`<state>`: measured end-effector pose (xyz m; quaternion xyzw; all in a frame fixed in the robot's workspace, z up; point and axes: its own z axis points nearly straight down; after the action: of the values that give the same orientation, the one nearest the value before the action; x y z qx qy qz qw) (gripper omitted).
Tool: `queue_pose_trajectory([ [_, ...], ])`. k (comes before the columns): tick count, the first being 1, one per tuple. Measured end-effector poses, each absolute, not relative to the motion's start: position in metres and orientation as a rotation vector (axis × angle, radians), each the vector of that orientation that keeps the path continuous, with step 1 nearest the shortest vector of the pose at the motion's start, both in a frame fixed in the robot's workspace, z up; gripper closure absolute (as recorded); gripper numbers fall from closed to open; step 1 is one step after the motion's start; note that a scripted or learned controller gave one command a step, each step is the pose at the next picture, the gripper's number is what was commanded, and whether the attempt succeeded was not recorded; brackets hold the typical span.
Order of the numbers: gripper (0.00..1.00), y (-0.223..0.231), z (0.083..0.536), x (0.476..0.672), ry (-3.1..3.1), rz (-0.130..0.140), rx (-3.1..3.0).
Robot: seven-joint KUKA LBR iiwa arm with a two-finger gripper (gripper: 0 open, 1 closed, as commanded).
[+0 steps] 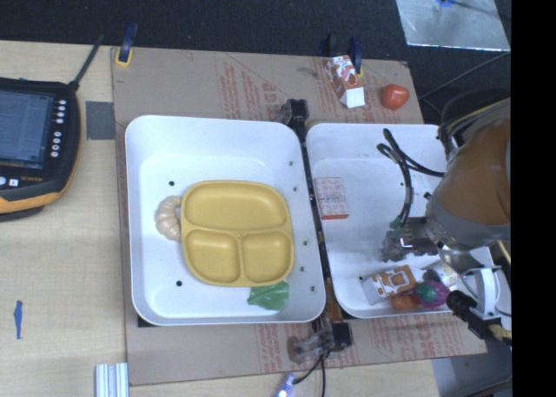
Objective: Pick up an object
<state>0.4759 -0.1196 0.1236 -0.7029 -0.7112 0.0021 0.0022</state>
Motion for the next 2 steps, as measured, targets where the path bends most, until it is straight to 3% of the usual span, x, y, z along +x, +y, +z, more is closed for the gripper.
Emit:
queue_pose_trajectory([
  [2, 1.00, -0.1210, 0.1435, 0.4763, -2.240, 0.011, -2.196],
])
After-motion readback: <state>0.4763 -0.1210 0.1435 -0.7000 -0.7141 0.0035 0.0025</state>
